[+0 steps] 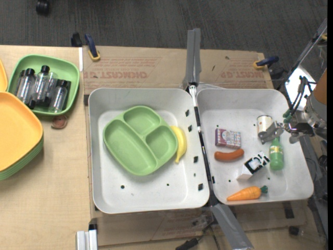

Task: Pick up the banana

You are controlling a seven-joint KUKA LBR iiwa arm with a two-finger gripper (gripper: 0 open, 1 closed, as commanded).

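The counter (52, 191) carries two white bins. In the left bin (104, 191), a green divided plate (139, 139) sits centre, and the banana (180, 144) lies curved against the plate's 3 o'clock edge, touching it. The right bin (291, 186) holds a hotdog (229, 154), a carrot (244, 194) at 6 o'clock and a green bottle (276, 157). The gripper (281, 129) hovers at this bin's 3 o'clock side, over the bottle; how wide it stands, I cannot tell.

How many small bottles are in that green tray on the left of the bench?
4 that I can make out, standing side by side in the green tray: bottles at and. They are packed close together, so another may be hidden.
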